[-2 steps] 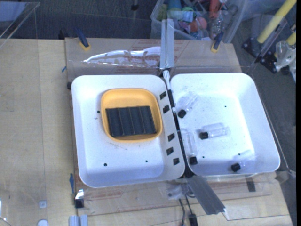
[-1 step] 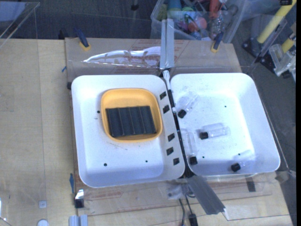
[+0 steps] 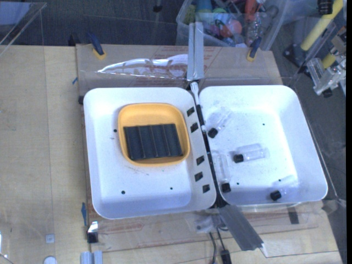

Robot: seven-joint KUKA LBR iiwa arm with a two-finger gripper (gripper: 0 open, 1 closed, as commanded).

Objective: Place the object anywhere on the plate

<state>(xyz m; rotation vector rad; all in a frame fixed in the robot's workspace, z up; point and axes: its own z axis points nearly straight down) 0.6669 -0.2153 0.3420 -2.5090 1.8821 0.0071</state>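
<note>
Two shallow white bins sit side by side on a pale wooden bench (image 3: 38,147), both of smooth moulded plastic with rounded corners and a scatter of small dark specks. The left bin (image 3: 104,180) holds the plate (image 3: 154,110), a yellow-orange rounded square with a raised, glossy rim. The block (image 3: 153,141) lies flat on the plate, well within the rim and filling most of its floor. It is a dark grey, matte rectangle, and its top is ribbed into several parallel bars that run front to back, with its long side across the plate.

The right bin (image 3: 286,125) holds four small clear vials with black caps, all lying down. One vial (image 3: 250,153) is near the middle, and another (image 3: 219,120) is near the inner wall. A third (image 3: 223,169) lies along that wall, and the last (image 3: 283,190) is at the front edge. They are see-through enough that their outlines fade into the white floor.

A row of small black tabs (image 3: 197,147) runs down the seam where the bins meet, and a grey metal post (image 3: 195,51) stands at the seam's far end. Crinkled clear film (image 3: 148,65) lies behind the left bin. Beyond the bench, a clear tub (image 3: 236,10) holds bright mixed toys.

From this view I cannot tell whether the pincer is open or closed, or whether it has hold of anything.
</note>
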